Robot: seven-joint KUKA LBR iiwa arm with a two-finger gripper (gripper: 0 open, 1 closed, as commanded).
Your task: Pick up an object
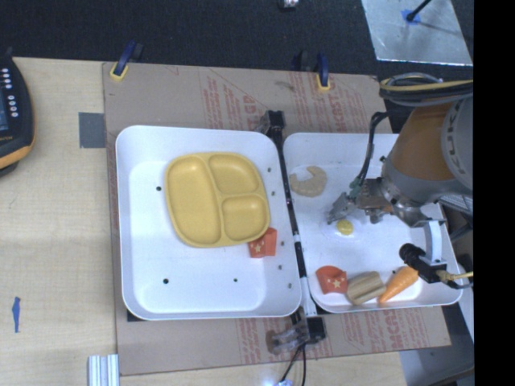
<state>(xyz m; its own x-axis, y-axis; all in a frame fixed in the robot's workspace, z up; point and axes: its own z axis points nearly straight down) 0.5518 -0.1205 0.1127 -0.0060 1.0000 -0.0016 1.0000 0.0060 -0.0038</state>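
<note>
My gripper [344,207] hangs low over the middle of the right bin [366,153], on the grey arm with the orange band that comes in from the right. A small yellow object [345,227] lies on the bin floor just below the gripper's tip, apart from it as far as I can see. A tan crescent-shaped piece [308,182] lies to the gripper's upper left. Along the near wall of the right bin lie a red piece [331,279], a tan roll [364,287] and an orange carrot [400,284].
The left bin [145,288] holds a yellow divided plate [216,198] and a small red-orange block [263,244] by the plate's lower right corner. The ridge between the bins [290,232] runs close to the gripper's left. Blue clamps sit on the board's far edge.
</note>
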